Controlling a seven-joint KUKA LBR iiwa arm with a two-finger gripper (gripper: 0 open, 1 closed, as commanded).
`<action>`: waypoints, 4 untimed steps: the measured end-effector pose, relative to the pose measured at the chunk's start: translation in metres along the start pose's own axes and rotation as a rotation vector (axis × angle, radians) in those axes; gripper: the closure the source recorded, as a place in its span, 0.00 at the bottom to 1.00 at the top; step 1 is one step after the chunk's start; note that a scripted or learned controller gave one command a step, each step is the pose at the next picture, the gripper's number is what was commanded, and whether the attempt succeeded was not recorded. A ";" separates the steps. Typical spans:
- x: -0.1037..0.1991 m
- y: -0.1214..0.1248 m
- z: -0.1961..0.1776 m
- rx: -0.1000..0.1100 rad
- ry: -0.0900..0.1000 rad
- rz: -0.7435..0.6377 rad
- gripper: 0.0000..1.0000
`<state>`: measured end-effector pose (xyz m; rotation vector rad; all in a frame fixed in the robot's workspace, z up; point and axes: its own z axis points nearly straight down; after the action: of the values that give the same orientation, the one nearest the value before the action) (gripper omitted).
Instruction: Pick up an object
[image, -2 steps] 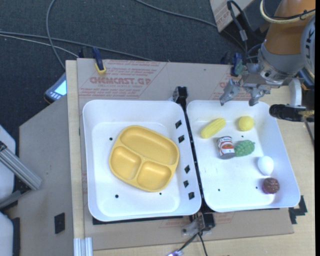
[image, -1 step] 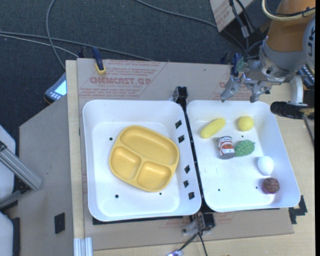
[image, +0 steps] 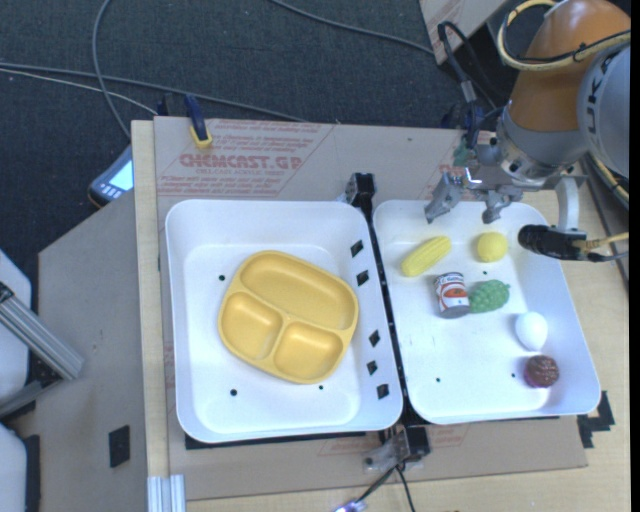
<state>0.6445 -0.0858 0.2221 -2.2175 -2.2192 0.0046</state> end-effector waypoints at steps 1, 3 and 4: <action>-0.009 -0.005 0.053 0.002 0.000 0.002 0.00; -0.013 -0.011 0.097 -0.006 0.000 0.001 1.00; -0.010 -0.009 0.031 -0.013 -0.002 0.000 1.00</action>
<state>0.6359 -0.0955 0.1906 -2.2244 -2.2271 -0.0080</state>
